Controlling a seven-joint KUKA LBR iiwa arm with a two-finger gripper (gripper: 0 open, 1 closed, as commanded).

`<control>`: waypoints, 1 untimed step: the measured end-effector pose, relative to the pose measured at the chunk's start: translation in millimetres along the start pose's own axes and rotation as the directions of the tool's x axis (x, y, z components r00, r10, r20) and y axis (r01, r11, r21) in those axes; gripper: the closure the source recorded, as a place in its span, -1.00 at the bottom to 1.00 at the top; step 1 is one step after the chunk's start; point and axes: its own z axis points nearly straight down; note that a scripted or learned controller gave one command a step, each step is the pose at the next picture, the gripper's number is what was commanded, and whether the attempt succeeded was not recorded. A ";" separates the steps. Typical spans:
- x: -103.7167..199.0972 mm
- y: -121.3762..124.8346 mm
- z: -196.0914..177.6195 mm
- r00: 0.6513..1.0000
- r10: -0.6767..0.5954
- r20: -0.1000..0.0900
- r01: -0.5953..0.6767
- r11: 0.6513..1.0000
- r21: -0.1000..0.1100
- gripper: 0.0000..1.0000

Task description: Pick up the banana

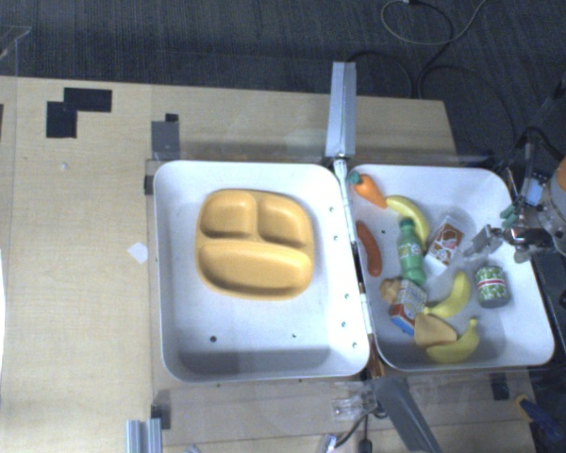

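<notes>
Wooden table (75,281) holds two white bins side by side. Three bananas lie in the right bin (538,343): one banana (410,217) near the top by a carrot (369,190), two lower down (none lifted yet, so the job looks not begun). Above that bin's right side hangs the tool (498,237), apart from every banana, holding nothing I can see; how wide it is, I cannot tell.

Glossy plastic banana (410,217), wooden bench (75,281)
</notes>
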 end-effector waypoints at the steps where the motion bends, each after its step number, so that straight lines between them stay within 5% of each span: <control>1: 23.6 0.7 108.7 0.999 -0.037 -0.001 0.037 0.999 -0.012 -1.00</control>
